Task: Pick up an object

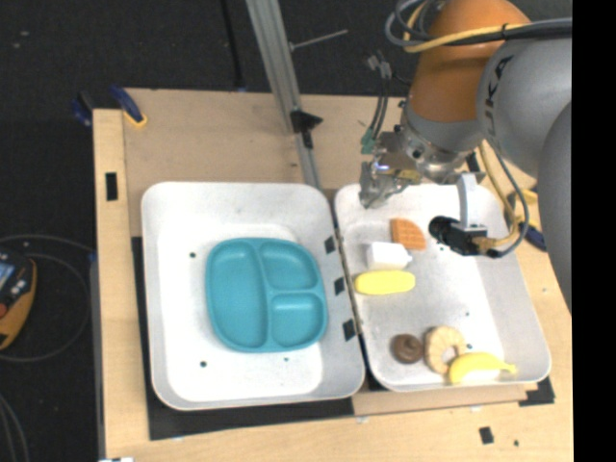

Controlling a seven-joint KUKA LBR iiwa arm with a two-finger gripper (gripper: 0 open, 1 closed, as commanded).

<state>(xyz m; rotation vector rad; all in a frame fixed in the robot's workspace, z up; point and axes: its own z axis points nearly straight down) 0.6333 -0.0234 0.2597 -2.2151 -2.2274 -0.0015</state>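
My gripper (372, 194) hangs over the far left corner of the right bin (500, 287), just above its rim, with nothing seen between its fingers. An orange waffle-like piece (408, 233) lies a little to its right and nearer. A white block (387, 255) sits below that, and a yellow oblong piece (385, 283) lies beside the bin's left wall. At the near end are a brown round piece (405, 348), a tan slice (443, 346) and a yellow banana (479, 368).
The left bin (173, 219) holds a teal divided plate (266, 294). A slanted metal rail (281, 75) rises behind the bins, close to the gripper. A black and white fitting (464, 231) hangs from the arm over the right bin's far side.
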